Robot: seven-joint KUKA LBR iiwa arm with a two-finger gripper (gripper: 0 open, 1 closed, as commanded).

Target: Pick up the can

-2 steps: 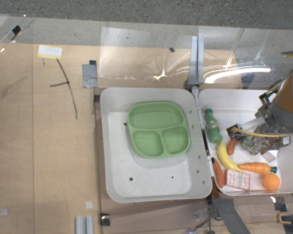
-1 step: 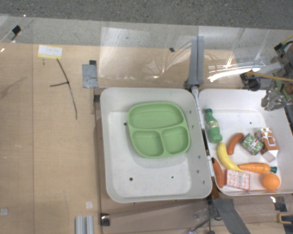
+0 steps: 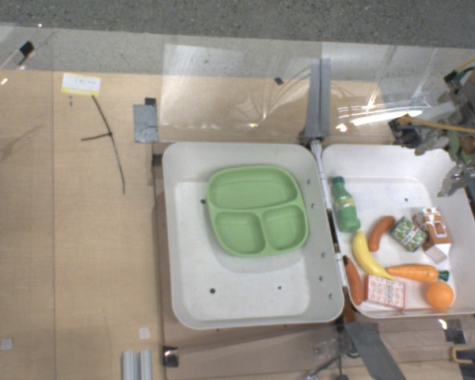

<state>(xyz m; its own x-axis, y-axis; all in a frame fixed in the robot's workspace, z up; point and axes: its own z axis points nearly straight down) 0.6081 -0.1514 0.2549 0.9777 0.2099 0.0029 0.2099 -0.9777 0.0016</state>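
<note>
Can (image 3: 409, 234) in bin (image 3: 380, 169); arm (image 3: 461, 129) over far corner (grip state unreadable).

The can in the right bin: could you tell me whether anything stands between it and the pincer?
Nothing covers the can; a brown-and-white carton sits close beside it, on the side towards the pincer.

green divided plate (image 3: 257, 210) in left bin (image 3: 182, 291), banana (image 3: 364, 253), carrot (image 3: 416, 273), orange (image 3: 439, 294)
</note>
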